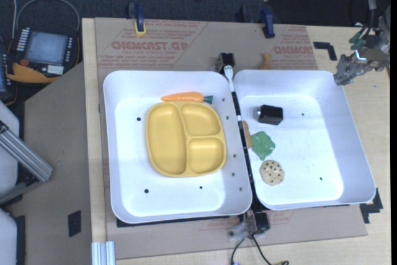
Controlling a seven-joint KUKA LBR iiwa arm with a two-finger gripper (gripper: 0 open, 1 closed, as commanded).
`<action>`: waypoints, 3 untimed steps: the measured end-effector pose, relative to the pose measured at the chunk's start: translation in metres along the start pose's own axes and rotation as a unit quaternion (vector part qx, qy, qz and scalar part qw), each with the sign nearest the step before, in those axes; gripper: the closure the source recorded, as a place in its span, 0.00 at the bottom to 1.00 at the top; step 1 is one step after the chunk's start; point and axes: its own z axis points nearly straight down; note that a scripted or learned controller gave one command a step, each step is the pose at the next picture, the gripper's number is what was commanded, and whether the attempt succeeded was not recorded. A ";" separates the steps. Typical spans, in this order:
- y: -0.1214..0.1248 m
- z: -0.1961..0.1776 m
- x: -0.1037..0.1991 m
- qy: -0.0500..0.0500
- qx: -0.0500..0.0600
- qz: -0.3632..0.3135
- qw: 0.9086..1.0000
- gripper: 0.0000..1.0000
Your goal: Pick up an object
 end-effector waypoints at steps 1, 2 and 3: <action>-0.009 0.007 0.056 0.002 0.004 -0.002 1.000 1.00; -0.015 0.013 0.113 0.003 0.004 -0.003 1.000 1.00; -0.012 0.013 0.167 0.002 0.004 -0.003 1.000 1.00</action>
